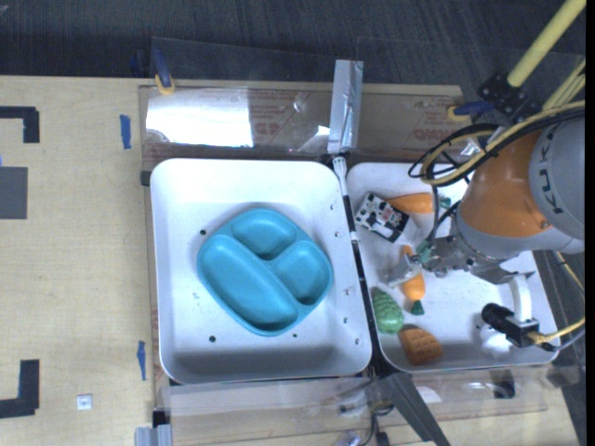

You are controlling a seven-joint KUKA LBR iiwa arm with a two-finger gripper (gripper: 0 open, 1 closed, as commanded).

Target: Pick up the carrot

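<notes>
The small orange toy carrot (415,289) with a dark green tip lies in the right white bin (465,337), near its middle, nearly upright in the view, green end toward the front, just beside my end effector (417,264).

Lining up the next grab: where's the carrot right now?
In the right bin, the carrot lies near the middle, just under the gripper, above the green toy.

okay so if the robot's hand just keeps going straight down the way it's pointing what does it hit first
Most likely the small orange carrot piece lying on the floor of the right-hand shallow white bin. The hand points down just above it. Depth is hard to judge from overhead, so it could instead land on bare floor beside the piece.
</notes>
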